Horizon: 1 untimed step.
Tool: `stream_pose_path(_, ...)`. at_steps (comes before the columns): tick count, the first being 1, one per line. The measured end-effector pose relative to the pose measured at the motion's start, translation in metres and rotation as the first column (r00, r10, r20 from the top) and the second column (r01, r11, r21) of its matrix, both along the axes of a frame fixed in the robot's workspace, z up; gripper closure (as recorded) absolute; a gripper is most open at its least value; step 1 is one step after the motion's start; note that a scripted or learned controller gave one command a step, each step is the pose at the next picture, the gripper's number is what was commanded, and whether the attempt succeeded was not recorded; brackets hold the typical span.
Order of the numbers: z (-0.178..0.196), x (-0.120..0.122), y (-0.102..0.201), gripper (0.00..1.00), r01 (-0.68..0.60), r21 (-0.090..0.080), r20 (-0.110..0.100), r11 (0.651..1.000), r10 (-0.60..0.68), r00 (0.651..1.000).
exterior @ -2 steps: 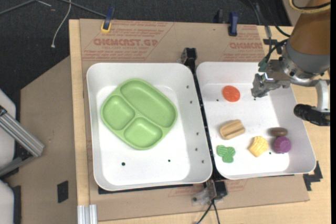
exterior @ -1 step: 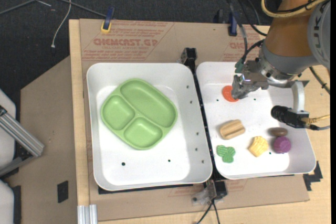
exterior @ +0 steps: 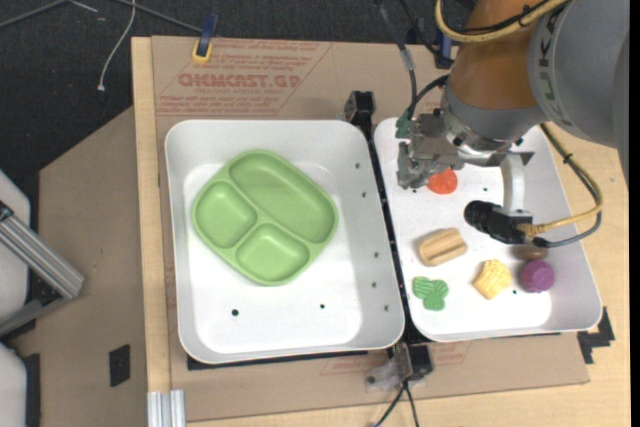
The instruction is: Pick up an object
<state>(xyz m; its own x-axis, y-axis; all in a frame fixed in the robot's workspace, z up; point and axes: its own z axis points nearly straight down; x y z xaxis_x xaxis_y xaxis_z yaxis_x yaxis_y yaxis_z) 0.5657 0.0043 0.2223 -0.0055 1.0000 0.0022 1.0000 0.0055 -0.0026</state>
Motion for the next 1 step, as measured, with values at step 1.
stream_pose_path(1,-0.009,0.008,0.0549,1.0,0.001,-0.001,0.003,1.0,-0.001,1.0)
